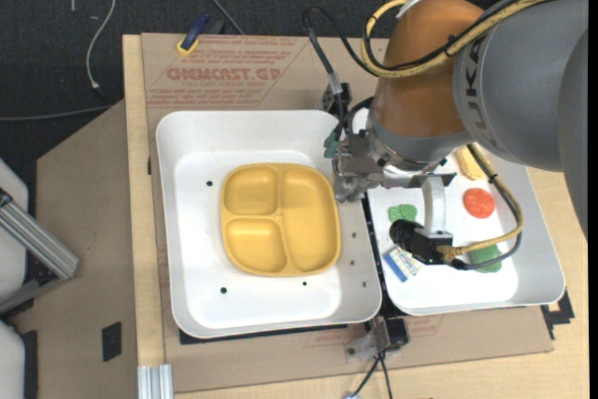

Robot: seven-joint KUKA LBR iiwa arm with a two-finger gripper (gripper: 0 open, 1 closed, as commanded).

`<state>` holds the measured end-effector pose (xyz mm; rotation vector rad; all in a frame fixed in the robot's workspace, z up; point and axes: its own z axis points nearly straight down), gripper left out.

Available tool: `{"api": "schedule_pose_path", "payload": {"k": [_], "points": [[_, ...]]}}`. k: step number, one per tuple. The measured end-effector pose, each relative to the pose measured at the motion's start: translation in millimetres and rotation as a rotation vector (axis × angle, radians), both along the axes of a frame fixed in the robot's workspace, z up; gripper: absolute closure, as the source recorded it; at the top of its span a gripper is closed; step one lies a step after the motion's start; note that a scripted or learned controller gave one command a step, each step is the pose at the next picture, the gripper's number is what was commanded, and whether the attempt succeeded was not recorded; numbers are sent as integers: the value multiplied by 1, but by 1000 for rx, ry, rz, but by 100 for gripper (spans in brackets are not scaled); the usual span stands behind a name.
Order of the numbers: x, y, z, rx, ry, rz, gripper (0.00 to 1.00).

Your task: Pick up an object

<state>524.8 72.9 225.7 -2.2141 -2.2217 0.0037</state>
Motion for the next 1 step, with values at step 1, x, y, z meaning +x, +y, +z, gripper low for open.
{"api": "schedule_pose_path", "payload": {"k": [1], "points": [[1, -2, 0, -1, -2, -3, 0]]}}
